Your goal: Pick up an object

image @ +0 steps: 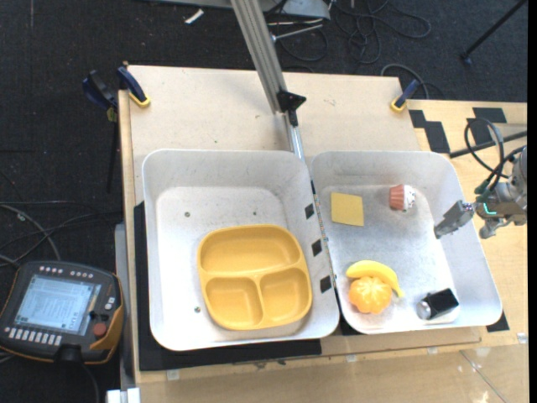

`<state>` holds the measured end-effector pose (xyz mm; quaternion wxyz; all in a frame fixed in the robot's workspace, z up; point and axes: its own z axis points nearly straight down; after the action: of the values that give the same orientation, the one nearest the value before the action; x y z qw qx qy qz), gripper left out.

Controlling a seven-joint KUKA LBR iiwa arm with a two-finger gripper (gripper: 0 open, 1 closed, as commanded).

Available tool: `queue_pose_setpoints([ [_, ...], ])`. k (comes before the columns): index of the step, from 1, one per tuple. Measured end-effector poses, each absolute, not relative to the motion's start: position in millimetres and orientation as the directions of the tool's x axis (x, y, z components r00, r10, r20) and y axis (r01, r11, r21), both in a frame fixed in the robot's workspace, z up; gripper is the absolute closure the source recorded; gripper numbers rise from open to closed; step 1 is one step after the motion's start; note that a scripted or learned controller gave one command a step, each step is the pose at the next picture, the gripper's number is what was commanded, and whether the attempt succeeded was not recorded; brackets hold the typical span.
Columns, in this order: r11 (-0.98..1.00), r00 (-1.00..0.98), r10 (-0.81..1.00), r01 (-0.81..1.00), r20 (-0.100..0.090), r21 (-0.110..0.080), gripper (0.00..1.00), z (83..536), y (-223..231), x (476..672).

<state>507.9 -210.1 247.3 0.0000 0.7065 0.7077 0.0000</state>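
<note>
Camera view, looking down at a slant on both bins. Left bin (168, 183) carries a yellow divided tray (252, 275) toward its 6 o'clock side. Right bin (436, 170) holds the candidates: a flat yellow square (347, 209) at about 11 o'clock, a small pink-and-white piece (403, 197) at 12 to 1 o'clock, a banana (373, 272) resting against an orange (370, 295) at 7 o'clock, and a small black cylinder (438, 304) at 5 o'clock, near the rim.

The gripper (457, 217) comes in at 3 o'clock of the right bin, just over the rim wall, well apart from every object. Only a grey finger-like part shows at this angle; whether the hand is apart or together, cannot tell. Nothing visible between its tips.

Judgement: the step in hand is the approach, with no target committed to yet. The pink-and-white piece and the black cylinder are the nearest. The cylinder probably rolls and sits close to the wall, so a descent there risks a rim strike. The flat square offers little to pinch. The orange looks the surest grip, but it touches the banana; come straight down, centred on its bulk, jaws straddling it clear of the banana side.
</note>
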Motion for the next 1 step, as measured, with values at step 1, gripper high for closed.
queue_pose_setpoints([
  [1, 0.001, -0.001, 1.000, 1.000, 0.001, -0.004, 0.00, 199.3, -211.3, 516.3],
])
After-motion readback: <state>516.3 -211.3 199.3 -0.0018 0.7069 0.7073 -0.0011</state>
